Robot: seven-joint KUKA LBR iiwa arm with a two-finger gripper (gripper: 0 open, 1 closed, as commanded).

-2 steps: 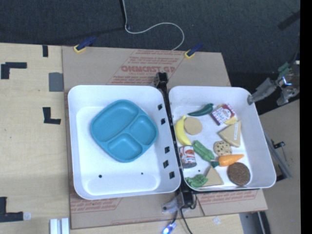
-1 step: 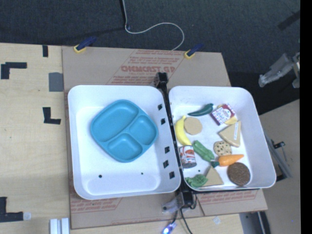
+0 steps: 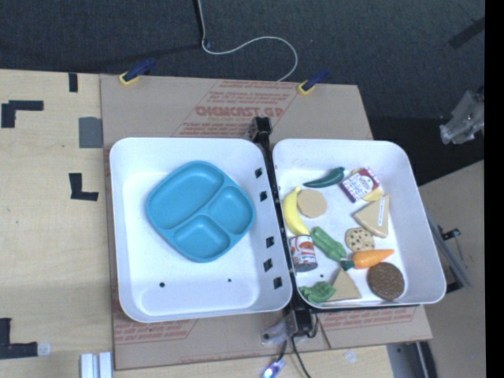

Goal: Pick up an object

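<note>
The right bin [image 3: 409, 181] holds several toy foods: a yellow banana [image 3: 293, 212], a tan round cracker [image 3: 312, 204], a green pepper [image 3: 324, 179], a red and purple packet [image 3: 361, 184], a cheese wedge [image 3: 375, 216], a chip cookie [image 3: 358, 239], a green pickle [image 3: 329, 244], a carrot [image 3: 371, 258], a small can [image 3: 304, 253], a brown round cookie [image 3: 386, 281], a sandwich triangle [image 3: 345, 287] and a green leaf [image 3: 317, 293]. My gripper [image 3: 463, 120] shows as a grey shape at the far right, outside and above the right bin, away from every object.
The left bin [image 3: 130, 235] holds a blue divided tray [image 3: 201, 209]. Both bins rest on a cardboard sheet [image 3: 236, 109] held by clips. A white cable [image 3: 236, 50] loops on the dark floor behind. A raised divider [image 3: 272, 211] separates the bins.
</note>
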